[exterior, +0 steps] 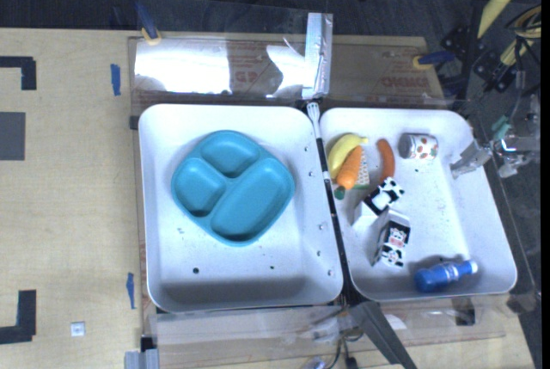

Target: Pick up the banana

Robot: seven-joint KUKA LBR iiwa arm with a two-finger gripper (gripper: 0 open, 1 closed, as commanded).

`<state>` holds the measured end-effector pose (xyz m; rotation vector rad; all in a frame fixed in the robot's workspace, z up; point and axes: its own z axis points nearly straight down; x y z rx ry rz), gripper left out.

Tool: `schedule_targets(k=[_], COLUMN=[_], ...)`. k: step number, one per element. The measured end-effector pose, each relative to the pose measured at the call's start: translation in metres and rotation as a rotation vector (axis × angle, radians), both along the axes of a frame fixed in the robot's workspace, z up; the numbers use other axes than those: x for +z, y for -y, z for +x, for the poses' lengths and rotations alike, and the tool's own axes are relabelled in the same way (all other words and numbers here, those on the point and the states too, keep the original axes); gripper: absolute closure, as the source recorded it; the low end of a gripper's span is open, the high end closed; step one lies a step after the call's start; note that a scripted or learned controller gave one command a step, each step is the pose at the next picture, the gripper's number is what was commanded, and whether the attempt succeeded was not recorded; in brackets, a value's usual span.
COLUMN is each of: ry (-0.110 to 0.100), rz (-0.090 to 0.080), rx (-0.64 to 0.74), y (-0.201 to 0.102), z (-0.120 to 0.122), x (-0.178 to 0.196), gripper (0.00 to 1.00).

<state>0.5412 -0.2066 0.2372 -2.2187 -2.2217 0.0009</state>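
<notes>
Lying at the top left corner of the right shallow white bin (481,230), the curved yellow banana (343,150) touches an orange carrot-shaped toy (351,170). A red sausage-shaped piece (386,159) sits just beside them. The metal gripper (481,154) hangs over the same bin's right rim, well apart from the banana, with a small patterned can (418,146) between them. A blue plastic bottle (443,273) lies near the bin's front. A blue divided plate (232,185) rests in the left white bin (163,273).
</notes>
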Motion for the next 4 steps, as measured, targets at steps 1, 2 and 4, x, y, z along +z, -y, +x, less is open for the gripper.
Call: schedule_targets(k=[1,2,4], ry=[-0.003,0.0,-0.002], rz=[0.001,0.0,0.001], rx=[-0.191,-0.032,0.247], y=[-0.032,-0.065,-0.212], z=[-0.005,-0.03,-0.054], x=[-0.025,-0.119,-0.053], gripper=[0.0,0.0,0.0])
